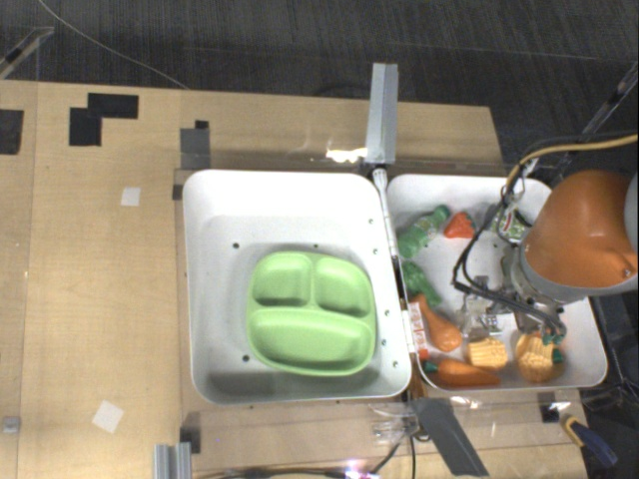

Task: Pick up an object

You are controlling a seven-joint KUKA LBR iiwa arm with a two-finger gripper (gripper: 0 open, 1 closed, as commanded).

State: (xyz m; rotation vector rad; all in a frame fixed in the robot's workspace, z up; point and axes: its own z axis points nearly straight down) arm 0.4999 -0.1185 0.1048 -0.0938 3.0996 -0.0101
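Now, counting as I hang over the right of 2 shallow white plastic bins: my claw sits low above the toy food, and whether it is apart or together I cannot tell from this slant. Below me lie 2 yellow corn-cob pieces, 1 just under the claw and 1 beside it toward the bin's right wall. 2 orange carrot-shaped pieces lie near the left wall, 1 slanted and 1 flat along the front edge. Farther back are 1 green leafy vegetable toy and 1 small red piece. The left white bin holds 1 lime-green 3-compartment plastic tray. Both bins rest on a pale wooden bench; dark carpet lies beyond.
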